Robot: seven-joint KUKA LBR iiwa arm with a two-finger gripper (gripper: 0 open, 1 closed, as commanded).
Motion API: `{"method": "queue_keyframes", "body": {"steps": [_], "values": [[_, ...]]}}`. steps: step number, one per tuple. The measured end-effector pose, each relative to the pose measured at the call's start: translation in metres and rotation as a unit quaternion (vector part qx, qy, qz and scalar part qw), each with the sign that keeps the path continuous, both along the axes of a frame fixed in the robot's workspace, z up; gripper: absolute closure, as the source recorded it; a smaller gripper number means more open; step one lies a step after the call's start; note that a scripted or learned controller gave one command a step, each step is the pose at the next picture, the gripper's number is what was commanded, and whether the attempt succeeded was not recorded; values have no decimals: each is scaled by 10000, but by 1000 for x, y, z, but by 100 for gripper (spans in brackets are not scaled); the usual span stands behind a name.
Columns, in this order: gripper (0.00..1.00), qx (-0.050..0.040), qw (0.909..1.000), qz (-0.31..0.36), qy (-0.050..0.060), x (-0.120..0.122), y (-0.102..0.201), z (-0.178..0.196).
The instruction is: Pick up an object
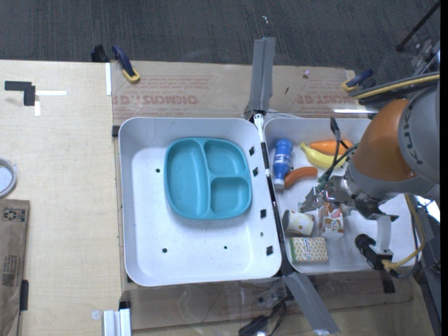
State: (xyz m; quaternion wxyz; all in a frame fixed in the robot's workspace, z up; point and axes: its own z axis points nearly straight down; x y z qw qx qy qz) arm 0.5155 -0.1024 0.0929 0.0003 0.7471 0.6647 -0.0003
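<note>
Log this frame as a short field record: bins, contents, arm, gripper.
left bin: holds a teal divided plate
right bin: blue bottle, banana, orange carrot-like item, red-orange sausage-like piece, white cup on its side, small carton, patterned packet
arm: reaches in from the right, wrist over the right bin
gripper: low over the clutter near the cup and carton; grasp cannot be told
task status: no object visibly lifted
</note>
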Motion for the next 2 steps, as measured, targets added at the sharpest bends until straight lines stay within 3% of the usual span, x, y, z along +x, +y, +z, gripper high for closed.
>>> {"method": "queue_keyframes", "body": {"steps": [1,2], "values": [[100,-12,10000,-17,1,0,-2,9],[100,-6,9977,-676,15,9,30,139]]}}
